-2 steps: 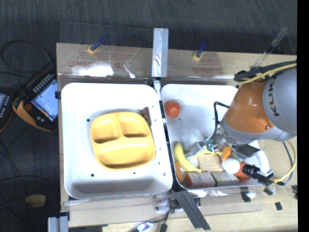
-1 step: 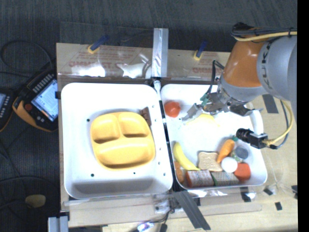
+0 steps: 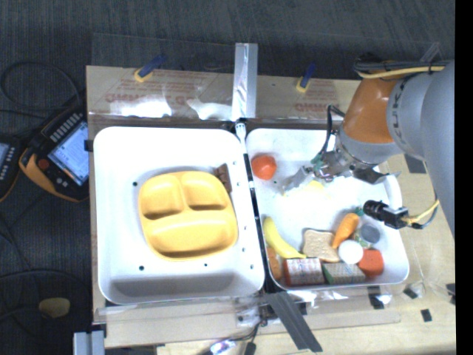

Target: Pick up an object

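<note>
1. We see the pincer (image 3: 290, 183) low in the right white bin (image 3: 403, 198), reaching leftward from the grey arm's orange-banded wrist (image 3: 369, 117); we cannot tell its state, and nothing shows in its grip.
2. Nearest, we judge, is the round orange-red tomato-like ball (image 3: 264, 166), just left of the tip and slightly higher, beside the wall dividing the bins.
3. A small pale yellow item (image 3: 318, 186) lies just behind the tip.
4. Farther toward the near wall lie a yellow banana (image 3: 275, 237), slanting, a toast slice (image 3: 319, 243), an orange carrot (image 3: 345, 229) and small packages (image 3: 325, 272), well apart from the tip.
5. The left bin (image 3: 111, 213) holds a yellow compartment tray (image 3: 188, 213).
6. The bench (image 3: 185, 87) carries both bins.
</note>
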